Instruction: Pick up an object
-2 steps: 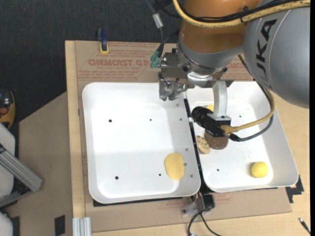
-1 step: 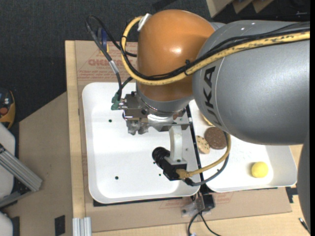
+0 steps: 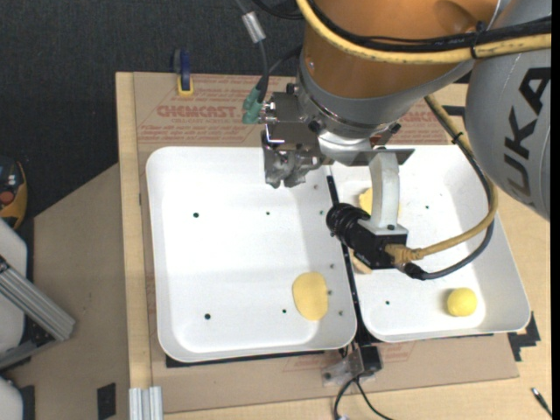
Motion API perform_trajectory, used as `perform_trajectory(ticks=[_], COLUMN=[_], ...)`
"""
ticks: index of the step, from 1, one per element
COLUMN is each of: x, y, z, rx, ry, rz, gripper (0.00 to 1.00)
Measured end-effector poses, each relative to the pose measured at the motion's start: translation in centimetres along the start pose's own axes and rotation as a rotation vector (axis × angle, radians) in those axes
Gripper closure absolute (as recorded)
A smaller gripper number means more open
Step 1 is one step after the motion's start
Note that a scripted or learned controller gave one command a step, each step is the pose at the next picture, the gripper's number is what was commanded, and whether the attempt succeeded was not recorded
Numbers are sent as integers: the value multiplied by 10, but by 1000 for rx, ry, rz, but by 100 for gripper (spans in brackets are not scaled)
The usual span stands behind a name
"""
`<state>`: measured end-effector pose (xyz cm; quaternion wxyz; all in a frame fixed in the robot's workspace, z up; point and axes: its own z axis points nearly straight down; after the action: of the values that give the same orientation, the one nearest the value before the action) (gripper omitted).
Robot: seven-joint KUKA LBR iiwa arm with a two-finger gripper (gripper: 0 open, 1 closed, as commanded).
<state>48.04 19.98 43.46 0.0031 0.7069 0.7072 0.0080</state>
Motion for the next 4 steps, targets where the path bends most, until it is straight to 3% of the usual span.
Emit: perform_trajectory(ticks=[1,2,3,4], x=[25,25,25,23], y=[22,22,32,75], z=[104,87,-111,78], rx=[26,15,-4,32], ry=[-11,-6,2,-15], rz=[0,0,-1,3], gripper=[100,100,100,100])
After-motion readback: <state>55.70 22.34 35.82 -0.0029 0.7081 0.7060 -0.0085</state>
